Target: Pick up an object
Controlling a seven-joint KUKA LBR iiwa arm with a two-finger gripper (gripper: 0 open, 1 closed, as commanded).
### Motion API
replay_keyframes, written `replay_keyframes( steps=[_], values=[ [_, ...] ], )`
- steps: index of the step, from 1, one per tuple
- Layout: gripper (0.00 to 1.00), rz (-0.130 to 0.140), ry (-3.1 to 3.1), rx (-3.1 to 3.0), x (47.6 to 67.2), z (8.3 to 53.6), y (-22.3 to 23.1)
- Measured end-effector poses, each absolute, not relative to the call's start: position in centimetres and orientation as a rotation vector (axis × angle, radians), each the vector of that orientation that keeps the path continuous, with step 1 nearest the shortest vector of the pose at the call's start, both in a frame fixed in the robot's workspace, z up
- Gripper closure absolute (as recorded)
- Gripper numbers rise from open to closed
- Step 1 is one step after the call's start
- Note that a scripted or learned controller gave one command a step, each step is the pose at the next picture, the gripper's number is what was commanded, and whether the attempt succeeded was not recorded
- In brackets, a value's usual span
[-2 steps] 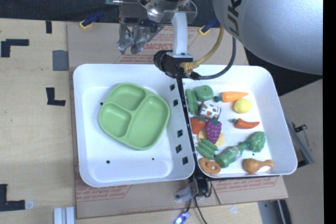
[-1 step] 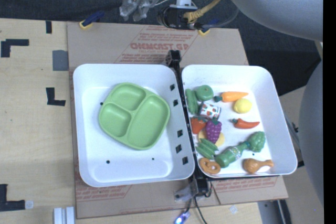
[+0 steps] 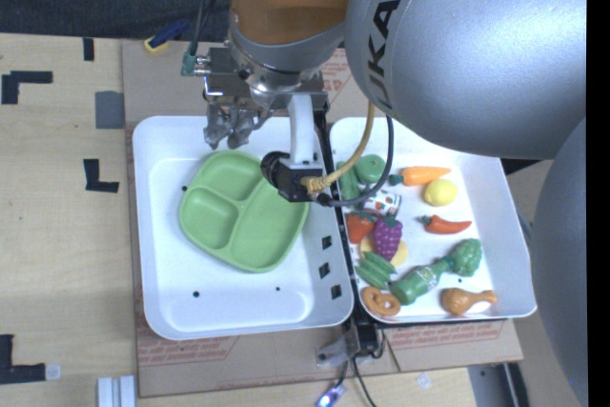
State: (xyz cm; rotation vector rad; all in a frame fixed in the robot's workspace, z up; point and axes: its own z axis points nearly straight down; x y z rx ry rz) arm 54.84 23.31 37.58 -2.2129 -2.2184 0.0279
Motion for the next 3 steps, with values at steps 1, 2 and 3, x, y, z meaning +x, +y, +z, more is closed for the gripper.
replay_keyframes(
  steps=[1, 2, 3],
  values=[
    [1.0, 0.022, -2.22, -2.215, 50.1, 29.7, 23.3],
    [1.0, -0.024, -2.23, -2.222, 53.6, 52.0, 23.3],
    [1.0, 0.029, -2.217, -2.216, 51.0, 36.4, 21.9]
  ],
)
